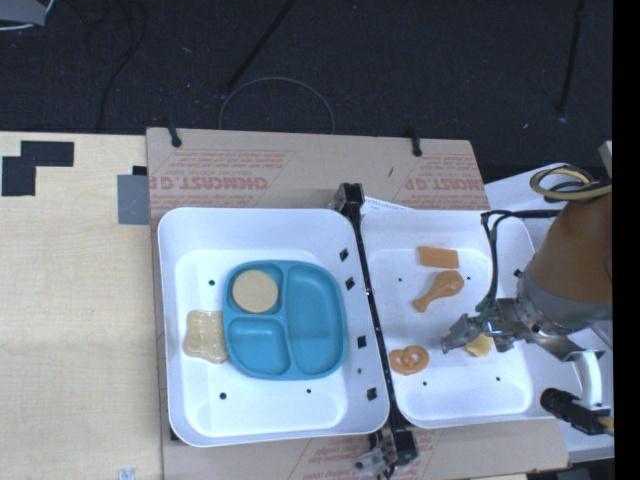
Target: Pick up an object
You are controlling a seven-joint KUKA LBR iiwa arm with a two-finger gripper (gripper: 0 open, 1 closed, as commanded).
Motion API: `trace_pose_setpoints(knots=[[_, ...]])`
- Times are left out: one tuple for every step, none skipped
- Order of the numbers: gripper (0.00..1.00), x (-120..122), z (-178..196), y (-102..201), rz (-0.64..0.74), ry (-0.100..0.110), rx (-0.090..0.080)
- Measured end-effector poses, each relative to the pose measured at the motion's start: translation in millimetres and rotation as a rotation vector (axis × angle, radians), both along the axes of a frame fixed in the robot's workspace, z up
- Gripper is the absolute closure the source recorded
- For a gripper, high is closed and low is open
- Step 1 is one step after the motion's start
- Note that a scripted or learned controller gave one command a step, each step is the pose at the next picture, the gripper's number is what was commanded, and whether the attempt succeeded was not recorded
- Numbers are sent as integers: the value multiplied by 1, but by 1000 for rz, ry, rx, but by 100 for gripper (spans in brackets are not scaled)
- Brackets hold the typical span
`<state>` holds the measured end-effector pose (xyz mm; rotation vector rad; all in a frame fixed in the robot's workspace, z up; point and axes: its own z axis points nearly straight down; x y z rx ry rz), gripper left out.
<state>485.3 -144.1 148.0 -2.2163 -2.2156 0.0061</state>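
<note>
The arm (575,268), grey with an orange band, reaches in from the right edge of the frame, low over the right bin (450,413). Its gripper (478,336) sits at the right-centre of that bin, fingers pointing left, and a small pale yellow object (480,346) shows between the fingertips, apparently pinched there, close above the bin floor.

Three more pieces lie in the right bin. An orange rectangular block (438,258) rests near the upper middle. Just below it lies an orange drumstick-shaped toy (440,289), tilted with its thin end toward the lower left. A pretzel-shaped toy (409,359) lies lower left, near the divider between the bins and a little apart from the fingertips.

The left bin (190,408) holds a blue compartment tray (300,328) at its centre. A round tan cookie-like disc (254,290) lies in the tray's upper-left compartment. A pale tan bread-slice toy (205,335) lies on the bin floor, touching the tray's left edge.

Both bins stand on a cardboard sheet (300,173) with reversed red lettering, on a light wooden bench (70,318).
</note>
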Motion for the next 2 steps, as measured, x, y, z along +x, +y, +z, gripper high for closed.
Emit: trace_pose_setpoints(knots=[[0,8,-57,5,-1,-1,0],[100,7,-45,3,-9,-2,0]])
